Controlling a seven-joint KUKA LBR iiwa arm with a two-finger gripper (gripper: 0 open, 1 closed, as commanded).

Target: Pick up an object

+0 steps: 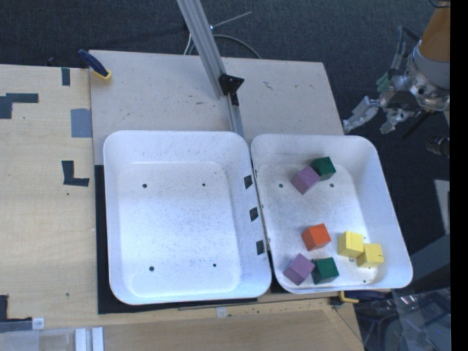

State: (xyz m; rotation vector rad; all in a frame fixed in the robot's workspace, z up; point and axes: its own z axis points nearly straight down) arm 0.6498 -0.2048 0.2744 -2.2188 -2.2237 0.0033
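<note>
Orange band and grey metal at the upper right: that is our arm, and we have the claw hanging outside the bins, off past the far right corner of the right bin, above the dark floor rather than over the desk. Its fingers are spread apart with nothing between them, so we are carrying nothing.

Every block lies below and to the left of the claw, inside the right bin. Closest to us are a green cube and a purple cube, touching each other near the bin's far end. Further from the claw, toward the bin's near end, we see an orange cube standing a little apart. To its right sit two yellow cubes, pressed together. At the near wall, farthest from the claw, a second purple cube and a second green cube sit side by side, touching.

The left bin lies well away from the claw, beyond the right bin. A slanted aluminium rail crosses the desk to the claw's left, ending at the seam between the two bins.
</note>
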